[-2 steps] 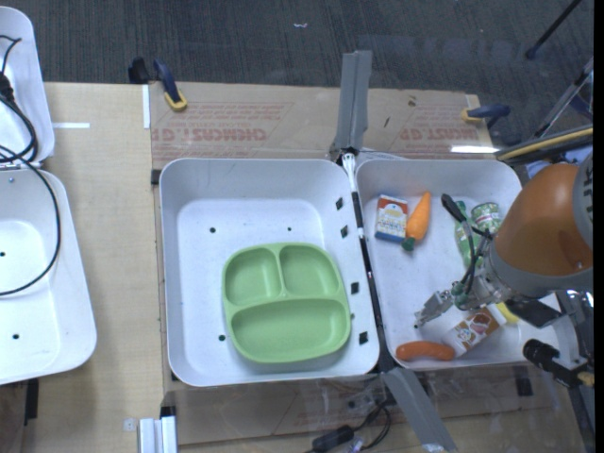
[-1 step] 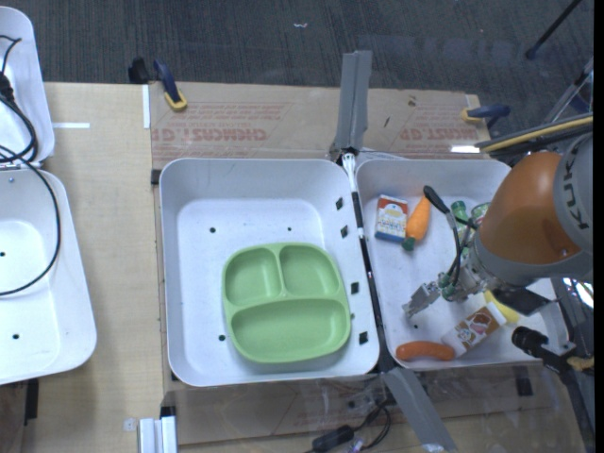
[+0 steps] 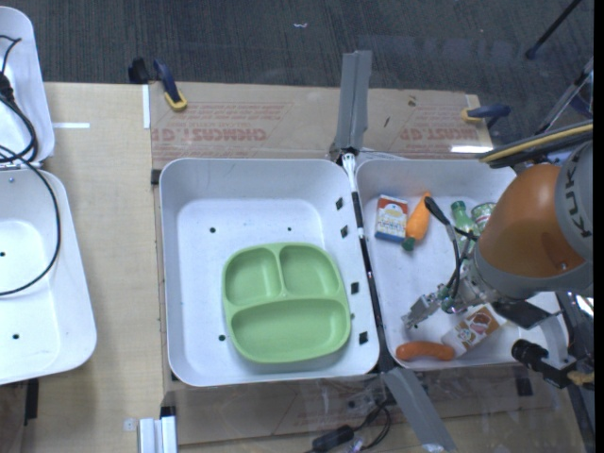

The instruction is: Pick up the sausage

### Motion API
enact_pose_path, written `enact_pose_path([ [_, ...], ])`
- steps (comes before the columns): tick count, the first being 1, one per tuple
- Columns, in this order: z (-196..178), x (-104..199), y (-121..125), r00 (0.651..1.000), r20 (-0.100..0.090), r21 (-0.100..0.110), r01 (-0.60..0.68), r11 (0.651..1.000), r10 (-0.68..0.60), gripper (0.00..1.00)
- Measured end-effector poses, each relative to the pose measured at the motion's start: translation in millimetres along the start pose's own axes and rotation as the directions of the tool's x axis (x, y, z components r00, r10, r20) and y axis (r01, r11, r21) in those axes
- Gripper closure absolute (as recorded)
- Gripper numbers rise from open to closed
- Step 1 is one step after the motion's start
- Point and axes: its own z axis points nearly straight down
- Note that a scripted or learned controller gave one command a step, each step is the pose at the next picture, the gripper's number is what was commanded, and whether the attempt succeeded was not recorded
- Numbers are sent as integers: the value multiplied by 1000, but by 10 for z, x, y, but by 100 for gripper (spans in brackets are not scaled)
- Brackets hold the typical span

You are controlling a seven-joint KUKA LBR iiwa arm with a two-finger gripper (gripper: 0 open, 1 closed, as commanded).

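I see the green divided plate (image 3: 286,302) sitting in the left bin (image 3: 179,253). Over in the right bin (image 3: 387,253), the sausage (image 3: 425,351) lies at six o'clock along the front wall. My end effector (image 3: 422,310) hangs just above it toward twelve, apart from it; I cannot tell its state. A carrot (image 3: 418,219) and small carton (image 3: 391,218) sit at eleven o'clock.

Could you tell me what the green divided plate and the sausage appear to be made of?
The green plate looks like moulded plastic with a matte finish: uniform colour, rounded compartment ridges, soft shading. The sausage seems to be smooth plastic or rubber toy food, judging by its even orange-red colour and faint sheen; which of the two I cannot tell.
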Motion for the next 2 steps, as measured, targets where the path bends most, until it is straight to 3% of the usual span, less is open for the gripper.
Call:
enact_pose_path([
  [2, -4, -211, -72, 1000, 1, -2, 13, 1000, -13, 0],
])
